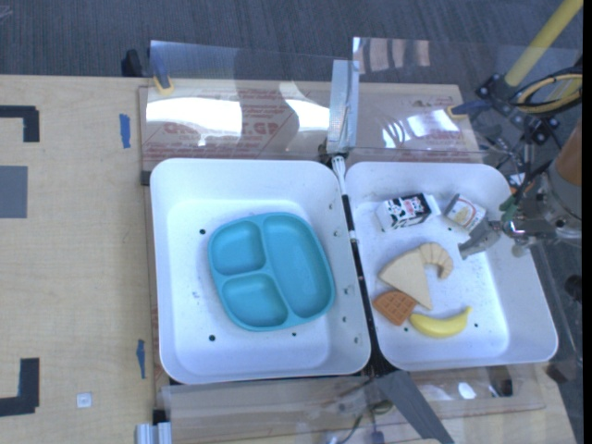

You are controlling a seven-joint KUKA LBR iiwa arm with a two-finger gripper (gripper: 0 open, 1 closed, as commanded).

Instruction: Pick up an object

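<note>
Two bins – hand at right bin's edge near the croissant, grip state unclear, nothing visibly held. Approach step; next needs descent onto one item.

Single fixed camera above bench, slanted downward, mid-distance; both bins framed; arm enters at 3 o'clock.

Two white bins sit side by side, the left holding one blue divided plate, the right one milk carton, one croissant, one cheese wedge, one waffle, one banana and one small packet.
</note>
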